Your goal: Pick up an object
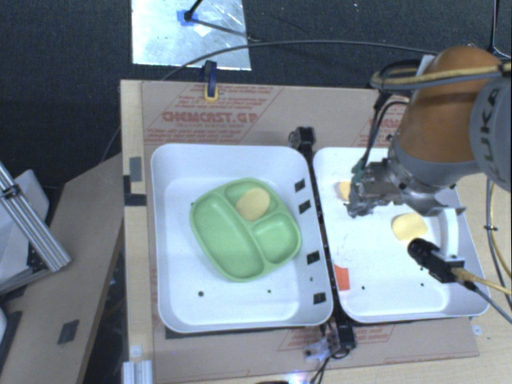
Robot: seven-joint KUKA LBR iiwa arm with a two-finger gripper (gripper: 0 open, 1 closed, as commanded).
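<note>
Bench board point(216, 114): brown, printed with red lettering, lying under both bins.

Arm point(448, 110): grey with an orange band, reaching in from the right and hanging over the right bin.

Left bin point(172, 238): shallow, white, sitting beside the right bin, the two separated by a black divider strip.

Right bin point(384, 290): shallow, white, lying partly under the arm.

Green plate point(232, 246): three compartments, tilted, resting in the left bin.

Gripper point(362, 198): dark, hovering low over the upper-left part of the right bin; whether it is spread or closed cannot be told.

Yellow piece point(254, 203): sitting in the plate's upper compartment.

Second yellow piece point(409, 226): lying on the right bin's floor, right of the gripper and apart from it.

Third yellow piece point(343, 190): partly hidden, lying just beside the gripper's left.

Orange scrap point(342, 278): lying near the right bin's lower-left edge.
</note>
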